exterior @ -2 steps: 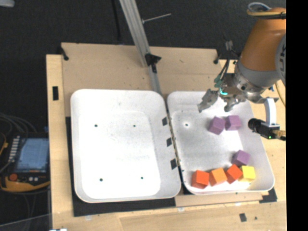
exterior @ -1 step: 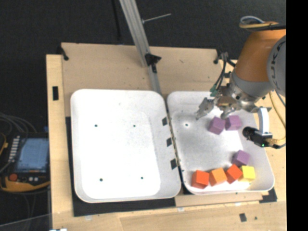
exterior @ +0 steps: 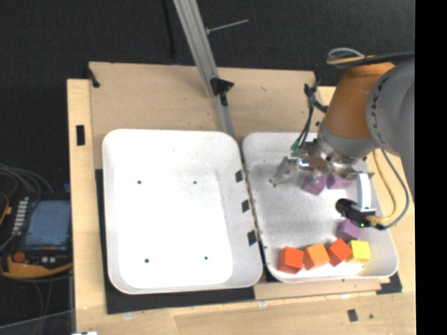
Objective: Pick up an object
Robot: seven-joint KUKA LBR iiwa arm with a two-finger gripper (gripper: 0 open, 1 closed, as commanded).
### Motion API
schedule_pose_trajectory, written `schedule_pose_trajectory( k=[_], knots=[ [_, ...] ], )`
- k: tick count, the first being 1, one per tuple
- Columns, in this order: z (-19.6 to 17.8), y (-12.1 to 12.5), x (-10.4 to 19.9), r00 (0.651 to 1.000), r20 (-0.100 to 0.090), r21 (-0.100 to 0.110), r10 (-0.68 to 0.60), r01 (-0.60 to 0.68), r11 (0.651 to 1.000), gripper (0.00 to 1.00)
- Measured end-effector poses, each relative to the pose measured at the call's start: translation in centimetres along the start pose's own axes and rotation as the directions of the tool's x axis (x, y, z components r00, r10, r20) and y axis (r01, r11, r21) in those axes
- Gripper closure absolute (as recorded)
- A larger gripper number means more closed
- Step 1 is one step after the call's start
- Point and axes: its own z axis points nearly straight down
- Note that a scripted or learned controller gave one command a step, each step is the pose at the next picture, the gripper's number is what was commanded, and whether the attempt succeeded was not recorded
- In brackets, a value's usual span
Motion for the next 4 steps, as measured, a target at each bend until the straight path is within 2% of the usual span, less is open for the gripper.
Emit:
schedule_pose_trajectory(
  k=[1, 2, 4],
  knots=[
    [5.2, -0.1, -0.1, 1.0, 0.0, -0.002, 0.0, 0.0, 1.0, 0.0],
    [3.8, 0.1, -0.3, 1.0, 0.001, -0.01, 0.008, -0.008, 1.0, 1.0],
    [-8.4, -0.7, -0.4, 1.0, 0.001, -0.013, -0.004, 0.004, 1.0, 1.0]
  ],
)
